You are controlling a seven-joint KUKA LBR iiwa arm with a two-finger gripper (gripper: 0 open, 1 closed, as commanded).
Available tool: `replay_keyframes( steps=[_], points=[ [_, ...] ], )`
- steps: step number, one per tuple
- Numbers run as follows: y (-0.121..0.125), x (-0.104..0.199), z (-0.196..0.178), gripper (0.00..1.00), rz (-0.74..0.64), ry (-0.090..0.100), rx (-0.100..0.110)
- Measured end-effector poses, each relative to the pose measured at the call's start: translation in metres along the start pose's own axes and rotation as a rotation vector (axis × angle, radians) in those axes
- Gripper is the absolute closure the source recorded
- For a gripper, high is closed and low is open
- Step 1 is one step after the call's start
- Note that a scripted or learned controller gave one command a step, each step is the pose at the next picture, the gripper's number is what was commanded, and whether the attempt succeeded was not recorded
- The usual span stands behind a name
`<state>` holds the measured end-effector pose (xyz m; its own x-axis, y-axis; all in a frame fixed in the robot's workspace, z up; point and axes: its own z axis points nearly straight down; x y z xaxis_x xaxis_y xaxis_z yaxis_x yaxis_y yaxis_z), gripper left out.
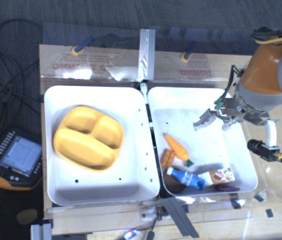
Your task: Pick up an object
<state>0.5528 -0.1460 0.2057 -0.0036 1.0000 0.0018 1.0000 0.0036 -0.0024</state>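
Observation:
My gripper [215, 122] hangs over the upper right part of the right bin [201, 101], open, with nothing between its fingers. Below and left of it lies an orange carrot [175, 146] with a green end. A small brown-orange piece [167, 158] lies next to the carrot. A blue bottle [186, 179] with a white cap rests near the bin's front wall, beside a small carton [222, 175] and a dark purple item [226, 187]. A large yellow bread-shaped object [87, 136] fills much of the left bin [56, 96].
The divider between the bins [150, 134] runs down the middle. A dark object [176, 188] lies under the bottle at the front. A handheld pendant [11, 154] and cables sit off the bench at the left. The arm's orange band [263, 71] is at the right.

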Motion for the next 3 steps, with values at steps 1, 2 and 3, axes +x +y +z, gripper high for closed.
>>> replay_keyframes(
  steps=[1,2,3],
  points=[
    [0.001,0.002,-0.008,1.0,-0.003,0.003,0.001],
    [0.001,0.002,-0.008,0.0,-0.003,0.002,0.001],
    [-0.002,0.023,-0.052,0.0,0.106,-0.002,-0.001]
  ],
)
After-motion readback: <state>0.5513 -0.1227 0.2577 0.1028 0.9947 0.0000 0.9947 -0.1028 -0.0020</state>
